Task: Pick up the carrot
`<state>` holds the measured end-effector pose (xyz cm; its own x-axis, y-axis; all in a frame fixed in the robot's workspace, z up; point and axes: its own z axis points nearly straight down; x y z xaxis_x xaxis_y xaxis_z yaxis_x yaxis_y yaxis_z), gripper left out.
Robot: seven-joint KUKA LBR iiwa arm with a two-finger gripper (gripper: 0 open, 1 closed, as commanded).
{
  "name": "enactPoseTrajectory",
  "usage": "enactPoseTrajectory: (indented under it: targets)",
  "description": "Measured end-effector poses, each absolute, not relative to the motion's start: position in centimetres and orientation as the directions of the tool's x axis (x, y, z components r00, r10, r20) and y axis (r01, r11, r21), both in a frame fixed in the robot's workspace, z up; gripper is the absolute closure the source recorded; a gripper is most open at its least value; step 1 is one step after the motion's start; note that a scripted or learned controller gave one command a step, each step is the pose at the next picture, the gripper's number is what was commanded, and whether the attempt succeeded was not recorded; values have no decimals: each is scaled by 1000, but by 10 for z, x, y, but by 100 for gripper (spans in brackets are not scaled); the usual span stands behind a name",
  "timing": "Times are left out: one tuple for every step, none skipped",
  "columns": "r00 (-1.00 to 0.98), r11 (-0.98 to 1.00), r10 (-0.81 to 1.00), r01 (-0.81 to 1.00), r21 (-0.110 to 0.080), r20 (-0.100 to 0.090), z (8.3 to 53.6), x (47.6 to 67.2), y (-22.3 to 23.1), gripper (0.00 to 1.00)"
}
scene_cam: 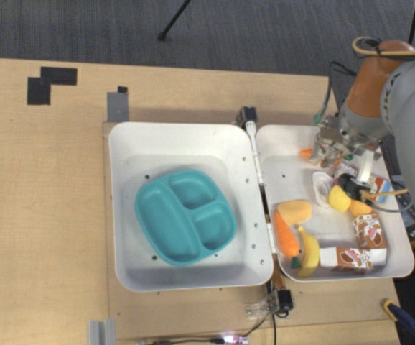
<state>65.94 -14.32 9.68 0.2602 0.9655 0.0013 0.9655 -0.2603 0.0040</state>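
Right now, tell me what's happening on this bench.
The grey arm reaches in from the right, its gripper low over the far end of the right bin. The carrot lies apart from it by that bin's left wall, beside a banana. A teal divided plate sits in the left bin.

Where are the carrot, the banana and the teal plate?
carrot (287, 237): camera view, middle of its orange body.
banana (309, 251): camera view, middle of its curve.
teal plate (157, 218): camera view, its long compartment.

We see the carrot (287, 236) at seven o'clock in the right bin (401, 261), beside a banana (308, 252); the gripper (337, 152) hovers at twelve; a teal plate (184, 215) fills the left bin (121, 192).
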Motion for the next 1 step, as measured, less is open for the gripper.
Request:
enactPoseTrajectory:
  targets:
    - [259,-259,966,966,4,3,97,660,-142,0]
